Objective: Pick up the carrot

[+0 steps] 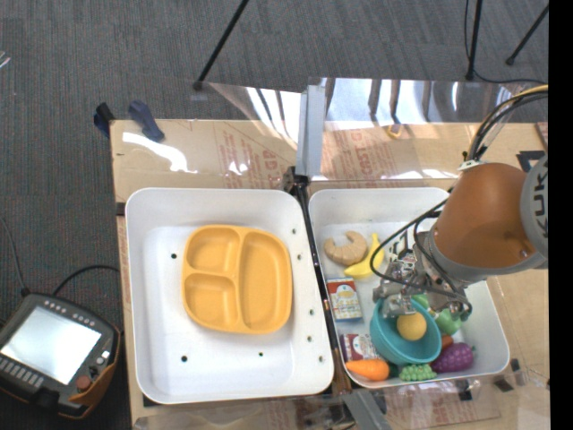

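Note:
The carrot [368,369] is small and orange with a green top. It lies at the front edge of the right bin [405,206], just left of a teal bowl [405,338]. My gripper [414,287] hangs over the bin's middle, above the teal bowl and behind the carrot, under the orange wrist band [483,222]. Cables and the wrist hide its fingers.
The right bin also holds a croissant [345,247], a banana [367,263], two small cans [345,298], a yellow ball [411,326] in the teal bowl, purple grapes [455,357] and green toys. A yellow divided plate [237,278] lies in the left bin [224,379].

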Action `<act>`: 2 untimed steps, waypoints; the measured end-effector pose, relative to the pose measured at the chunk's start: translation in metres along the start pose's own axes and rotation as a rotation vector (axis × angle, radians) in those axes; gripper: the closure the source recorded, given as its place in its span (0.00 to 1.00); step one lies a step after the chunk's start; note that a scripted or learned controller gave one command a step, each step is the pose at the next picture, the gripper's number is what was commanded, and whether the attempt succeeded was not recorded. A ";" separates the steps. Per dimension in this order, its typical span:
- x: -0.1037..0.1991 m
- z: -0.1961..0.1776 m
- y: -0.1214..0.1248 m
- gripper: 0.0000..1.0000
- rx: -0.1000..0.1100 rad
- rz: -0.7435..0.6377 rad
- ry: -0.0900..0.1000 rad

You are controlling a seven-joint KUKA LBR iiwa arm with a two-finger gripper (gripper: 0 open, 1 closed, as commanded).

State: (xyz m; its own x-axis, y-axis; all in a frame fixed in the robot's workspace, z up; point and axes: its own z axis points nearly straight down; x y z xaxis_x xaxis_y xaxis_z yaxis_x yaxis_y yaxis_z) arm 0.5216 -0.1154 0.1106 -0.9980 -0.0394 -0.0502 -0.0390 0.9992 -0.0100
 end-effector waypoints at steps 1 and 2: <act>-0.003 -0.081 0.077 1.00 -0.012 -0.007 0.042; -0.074 -0.219 0.030 1.00 -0.008 0.064 0.040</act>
State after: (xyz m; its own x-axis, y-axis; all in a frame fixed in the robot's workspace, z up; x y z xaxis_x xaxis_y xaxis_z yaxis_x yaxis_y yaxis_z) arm 0.5834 -0.0810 0.3325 -0.9996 0.0247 -0.0106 0.0247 0.9997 -0.0003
